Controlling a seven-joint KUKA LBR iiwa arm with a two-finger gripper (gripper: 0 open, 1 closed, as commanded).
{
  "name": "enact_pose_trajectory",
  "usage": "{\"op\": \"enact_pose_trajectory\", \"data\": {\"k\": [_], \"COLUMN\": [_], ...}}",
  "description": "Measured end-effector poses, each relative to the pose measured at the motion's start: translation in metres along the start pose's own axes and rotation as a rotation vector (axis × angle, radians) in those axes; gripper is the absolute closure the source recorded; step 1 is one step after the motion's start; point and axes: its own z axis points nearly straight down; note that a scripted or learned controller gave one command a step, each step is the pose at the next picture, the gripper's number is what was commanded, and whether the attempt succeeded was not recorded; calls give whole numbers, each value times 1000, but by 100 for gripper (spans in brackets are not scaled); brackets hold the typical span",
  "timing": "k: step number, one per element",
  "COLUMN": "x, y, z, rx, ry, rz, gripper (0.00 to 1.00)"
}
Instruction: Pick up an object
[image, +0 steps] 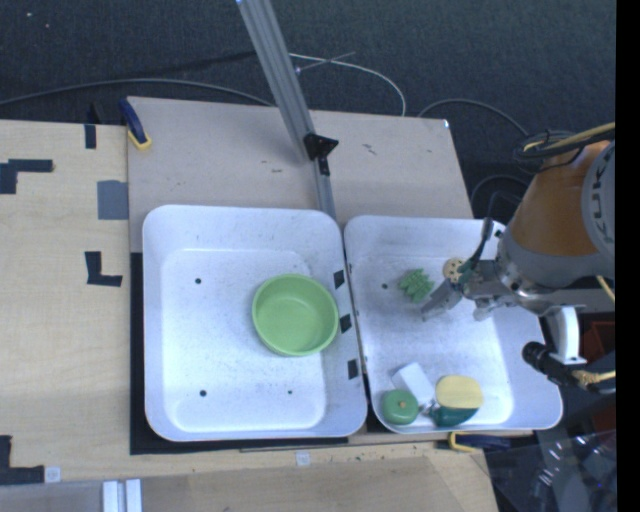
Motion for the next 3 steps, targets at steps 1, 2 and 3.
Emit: {"op": "enact_pose_trajectory", "data": {"k": [1,2,3], "x": [5,5,6], "y": [3,4,4], "z": [63,82,71], "rx": [2,-5,-4], "ry": [1,-2,0], "rz": [0,0,-1], "gripper": [0,0,100]}}
